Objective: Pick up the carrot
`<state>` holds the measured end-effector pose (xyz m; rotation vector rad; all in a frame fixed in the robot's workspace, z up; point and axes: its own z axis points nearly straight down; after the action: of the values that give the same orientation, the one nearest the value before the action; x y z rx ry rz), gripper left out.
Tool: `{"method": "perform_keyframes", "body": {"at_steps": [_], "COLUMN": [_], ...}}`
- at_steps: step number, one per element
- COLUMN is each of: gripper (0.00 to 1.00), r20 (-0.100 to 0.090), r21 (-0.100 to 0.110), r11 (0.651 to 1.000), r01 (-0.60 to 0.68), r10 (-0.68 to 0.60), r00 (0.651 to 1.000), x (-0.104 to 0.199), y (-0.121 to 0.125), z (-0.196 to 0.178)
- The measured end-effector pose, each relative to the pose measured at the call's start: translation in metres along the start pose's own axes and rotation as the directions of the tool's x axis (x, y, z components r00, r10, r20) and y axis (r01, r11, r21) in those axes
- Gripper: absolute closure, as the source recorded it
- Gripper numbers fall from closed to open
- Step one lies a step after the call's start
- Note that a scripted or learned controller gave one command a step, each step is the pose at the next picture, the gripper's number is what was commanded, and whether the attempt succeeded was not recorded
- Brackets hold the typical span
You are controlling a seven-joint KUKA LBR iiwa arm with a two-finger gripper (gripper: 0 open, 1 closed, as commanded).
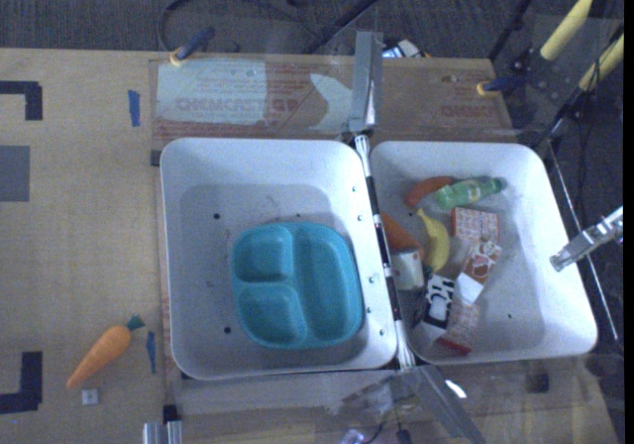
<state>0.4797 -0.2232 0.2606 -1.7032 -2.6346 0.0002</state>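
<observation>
Orange toy carrot with a green top (100, 354) lies on the bare wooden bench (69, 234), outside both bins, near the front-left corner of the left shallow white bin (188, 194). It lies at a slant, green end toward the bin. A short strip of blue tape (151, 352) sits between carrot and bin wall; a tiny grey square (89, 395) lies just below the carrot's tip. Nothing rests on or against the carrot.

Left bin holds a teal plastic divided tray (295, 284), set toward the bin's right half. Right shallow white bin (565, 313) holds a crowded pile along its left side: a green plastic bottle (466, 193), a yellow toy banana (433, 238), an orange-red rounded piece (428, 189), a red-and-white printed carton (475, 229), a black-and-white carton (437, 299).

A metal gripper end (586, 242) shows at the right edge, over the right bin's right rim, well apart from the carrot, with both bins between them. Cannot tell how far open it is; nothing visible in its hold.

Open bench surrounds the carrot to the left, above and below. Black corner marks (25, 100) sit at the far left.
</observation>
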Motion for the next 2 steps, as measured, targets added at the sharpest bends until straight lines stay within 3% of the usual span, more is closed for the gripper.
{"method": "perform_keyframes", "body": {"at_steps": [1, 2], "gripper": [0.00, 0.00], "r20": [-0.003, -0.003], "r21": [0.000, 0.000], "r11": [0.882, 0.880], "r01": [0.471, 0.476], "r10": [-0.471, -0.476], "r00": [0.882, 0.880], "x": [0.001, 0.020], "y": [0.000, 0.008], "z": [0.014, 0.107]}}
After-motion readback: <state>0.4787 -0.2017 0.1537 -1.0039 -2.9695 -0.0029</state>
